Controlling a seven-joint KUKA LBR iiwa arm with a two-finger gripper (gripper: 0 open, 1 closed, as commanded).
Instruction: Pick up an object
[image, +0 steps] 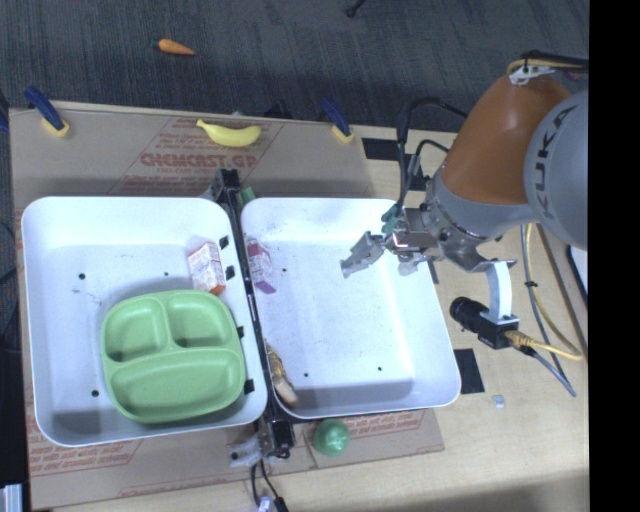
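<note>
Camera view, contents listed outward from my pincer (362, 255).

Pincer: hanging over the upper right part of the right bin (400, 385), reaching in from the right edge; how far its tips are parted I cannot tell, and I am seeing nothing gripped between them.

Packet (259, 264): lying to the left of my pincer, against the right bin's left wall, well apart from me.

Carton (205, 266): sitting farther left, in the left bin (50, 330), just over the divider from the packet.

Tray (173, 352): green, three compartments, resting below and far left of my pincer, taking up the left bin's lower half.

Tan item (278, 380): lying below-left of my pincer in the right bin's lower left corner; too small to identify.

Ball (331, 436): green, sitting on the cardboard below the right bin, well under my pincer.

Banana (229, 132): lying on the cardboard above the bins, up and left of me.

Carrot (176, 46): resting on the dark floor, farthest up and left.
</note>
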